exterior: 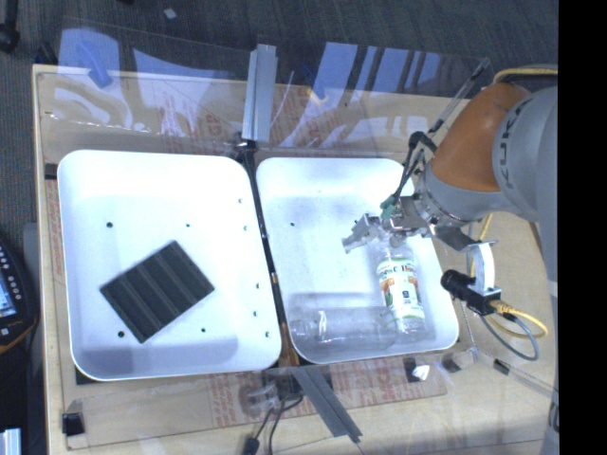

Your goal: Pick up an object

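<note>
Black ribbed slab (156,290) lies flat and askew in the left bin (85,183), toward its near half. Right bin (285,183) holds a clear plastic bottle (346,323) lying along the near wall, and a labelled bottle (402,292) just beside it, at the right. Gripper (365,232) hangs over the right bin, just above the labelled bottle's cap end; finger spacing can't be made out.
</note>
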{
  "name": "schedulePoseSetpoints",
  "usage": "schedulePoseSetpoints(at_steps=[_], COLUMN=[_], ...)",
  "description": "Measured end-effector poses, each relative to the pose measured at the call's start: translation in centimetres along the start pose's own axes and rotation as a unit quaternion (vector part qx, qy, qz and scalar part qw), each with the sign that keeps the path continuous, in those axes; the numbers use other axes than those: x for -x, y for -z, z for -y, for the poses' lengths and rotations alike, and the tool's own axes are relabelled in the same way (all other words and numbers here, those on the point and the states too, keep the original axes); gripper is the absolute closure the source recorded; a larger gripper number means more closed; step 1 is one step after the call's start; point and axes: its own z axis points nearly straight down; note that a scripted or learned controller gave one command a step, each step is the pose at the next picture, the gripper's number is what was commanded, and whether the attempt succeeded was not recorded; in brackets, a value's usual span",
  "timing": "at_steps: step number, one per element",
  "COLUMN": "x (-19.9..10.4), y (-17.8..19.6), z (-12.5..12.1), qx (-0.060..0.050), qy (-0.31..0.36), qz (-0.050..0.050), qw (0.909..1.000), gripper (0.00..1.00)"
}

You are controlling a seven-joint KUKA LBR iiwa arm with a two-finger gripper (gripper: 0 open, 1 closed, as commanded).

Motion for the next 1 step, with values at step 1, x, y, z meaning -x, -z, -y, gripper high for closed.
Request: schedulePoseSetpoints(at_steps=[1], x=[0.00], y=[-1.40], z=[1.53], qx=[0.001], qy=[0.013], qz=[0.001], qw=[0.9999], gripper=[0.00])
